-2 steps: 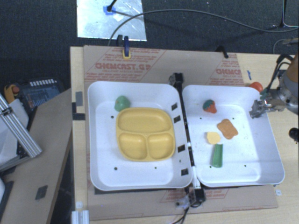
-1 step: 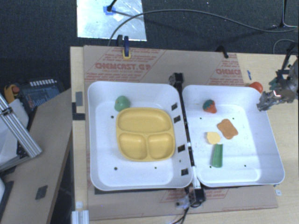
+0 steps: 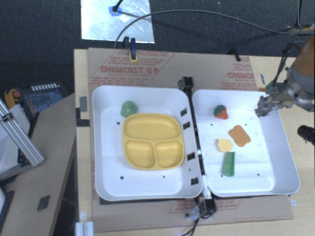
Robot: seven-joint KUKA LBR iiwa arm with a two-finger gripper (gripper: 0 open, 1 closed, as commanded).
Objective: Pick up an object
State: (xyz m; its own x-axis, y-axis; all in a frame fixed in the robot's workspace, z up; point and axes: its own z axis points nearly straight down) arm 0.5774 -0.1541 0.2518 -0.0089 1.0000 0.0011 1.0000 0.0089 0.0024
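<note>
The right bin (image 3: pixel 280 146) holds a red and green strawberry-like toy (image 3: pixel 221 112), an orange flat piece (image 3: pixel 239 135), a small yellow piece (image 3: pixel 225 145) and a green stick (image 3: pixel 229 163). My gripper (image 3: pixel 264 107) hangs over the bin's upper right part, right of the strawberry toy and apart from it. Nothing shows between its fingers. In the left bin (image 3: pixel 106 132) sits a yellow divided tray (image 3: pixel 152 140) with a green round object (image 3: pixel 129 108) just above its upper left corner.
The arm comes in from the right edge above the right bin's far corner. A black divider with clips (image 3: pixel 193 132) runs between the bins. Cardboard lies under both bins. A grey side table with a metal bar stands at the left.
</note>
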